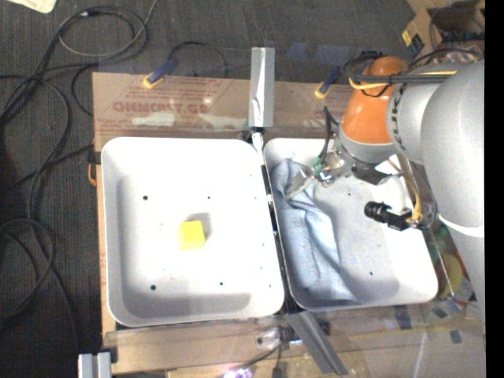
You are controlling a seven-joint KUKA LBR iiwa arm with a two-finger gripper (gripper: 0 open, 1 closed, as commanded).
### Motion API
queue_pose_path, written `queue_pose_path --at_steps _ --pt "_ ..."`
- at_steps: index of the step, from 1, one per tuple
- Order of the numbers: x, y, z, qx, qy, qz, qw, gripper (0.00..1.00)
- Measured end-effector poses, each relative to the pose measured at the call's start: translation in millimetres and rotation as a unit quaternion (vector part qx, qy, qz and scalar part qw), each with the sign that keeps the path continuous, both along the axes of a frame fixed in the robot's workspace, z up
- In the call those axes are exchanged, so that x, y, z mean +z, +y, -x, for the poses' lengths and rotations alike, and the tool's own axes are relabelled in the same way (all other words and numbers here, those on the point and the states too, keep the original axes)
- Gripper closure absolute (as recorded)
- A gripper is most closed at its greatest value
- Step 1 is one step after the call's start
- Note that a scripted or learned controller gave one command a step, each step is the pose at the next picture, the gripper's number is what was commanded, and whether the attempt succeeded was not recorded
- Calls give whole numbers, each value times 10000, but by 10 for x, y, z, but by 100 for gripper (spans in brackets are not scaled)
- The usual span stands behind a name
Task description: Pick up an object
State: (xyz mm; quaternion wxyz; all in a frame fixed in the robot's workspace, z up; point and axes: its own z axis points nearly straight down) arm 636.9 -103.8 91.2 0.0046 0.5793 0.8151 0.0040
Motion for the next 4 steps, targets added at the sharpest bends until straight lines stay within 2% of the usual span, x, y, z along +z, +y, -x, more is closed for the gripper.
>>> queue_pose_path --at_steps 1,2,3,4 --pt "74 16 -17 0 -5 -15 10000 100" --pt "1432 440 -326 1154 77 26 9933 100" --pt "1465 366 -319 -1042 94 17 9945 100" --pt "1469 363 -320 -1044 90 21 9945 0"
